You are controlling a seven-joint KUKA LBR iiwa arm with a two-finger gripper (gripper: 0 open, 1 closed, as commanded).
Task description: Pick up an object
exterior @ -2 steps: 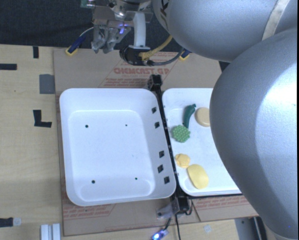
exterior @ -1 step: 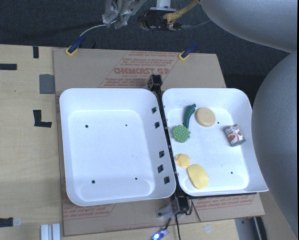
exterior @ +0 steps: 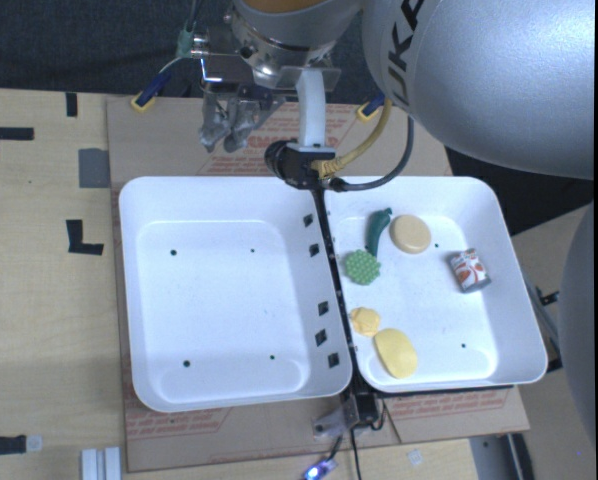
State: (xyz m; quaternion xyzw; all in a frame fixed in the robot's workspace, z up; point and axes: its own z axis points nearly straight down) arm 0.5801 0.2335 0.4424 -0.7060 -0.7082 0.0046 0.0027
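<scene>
As things stand now: I judge the pick not yet begun. I see no object lifted, and every candidate lies in a bin.
Claw [exterior: 234, 126]: it hangs under the wrist above the cardboard at the worktop's [exterior: 39, 268] far side, just beyond the back rim of the left bin [exterior: 139, 268]. It is blurred and seen from above, so I cannot tell whether it is wide or narrow. I see nothing carried in it.
Candidates: all six lie in the right bin [exterior: 499, 298], off to the view's right of the claw and nearer the camera, well apart from it.
Nearest to the claw: a dark green curved piece [exterior: 379, 230], with a round tan disc [exterior: 411, 234] just beside it on the side away from the claw.
Next out: a green knobbly broccoli-like piece [exterior: 362, 266], close against the divider between the bins and touching the lower end of the dark green piece, as far as I can tell.
Farthest sideways: a small red and white can [exterior: 468, 271], lying alone and tilted.
Farthest toward the camera: a small yellow lump [exterior: 365, 320] and a larger yellow oval piece [exterior: 396, 353], near each other but apart.
What is left, in my judgement: everything. That means choosing one thing, travelling across to the right bin, descending, closing and lifting.
Likeliest pick, in my judgement: the can or the oval piece, since each has free space around it.
</scene>
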